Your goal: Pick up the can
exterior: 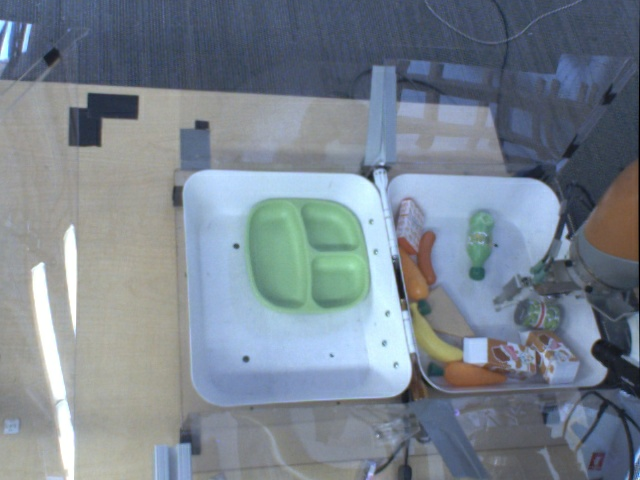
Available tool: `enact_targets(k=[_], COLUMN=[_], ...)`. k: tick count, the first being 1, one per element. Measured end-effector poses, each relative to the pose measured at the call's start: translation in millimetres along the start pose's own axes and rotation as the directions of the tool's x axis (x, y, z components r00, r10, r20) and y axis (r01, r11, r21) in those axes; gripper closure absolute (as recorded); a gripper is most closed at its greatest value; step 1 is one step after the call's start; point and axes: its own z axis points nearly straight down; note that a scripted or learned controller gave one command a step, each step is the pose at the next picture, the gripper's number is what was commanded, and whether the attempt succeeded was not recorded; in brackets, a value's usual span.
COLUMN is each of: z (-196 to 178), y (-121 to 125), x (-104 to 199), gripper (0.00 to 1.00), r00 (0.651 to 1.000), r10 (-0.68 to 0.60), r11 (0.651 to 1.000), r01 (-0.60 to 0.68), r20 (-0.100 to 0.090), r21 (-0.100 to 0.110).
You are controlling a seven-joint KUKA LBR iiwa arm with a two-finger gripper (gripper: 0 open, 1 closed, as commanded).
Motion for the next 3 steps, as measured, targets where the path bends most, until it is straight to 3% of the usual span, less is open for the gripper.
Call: enact_targets(k=[1, 2, 3], z=[-11.1, -19.4, 18.0], y=[-28.1, -26.6, 37.0], x=[-0.5, -0.1, 61.0], gripper=[0.00, 1.00, 1.00], r00=[0.997, 0.996, 0.981], r10=[-0.083, -0.086, -0.194], r11=[0.996, 0.996, 0.981], r01=[0.083, 0.086, 0.194], r20=[-0.003, -0.003, 0.001], r21=[0.017, 0.016, 0.006])
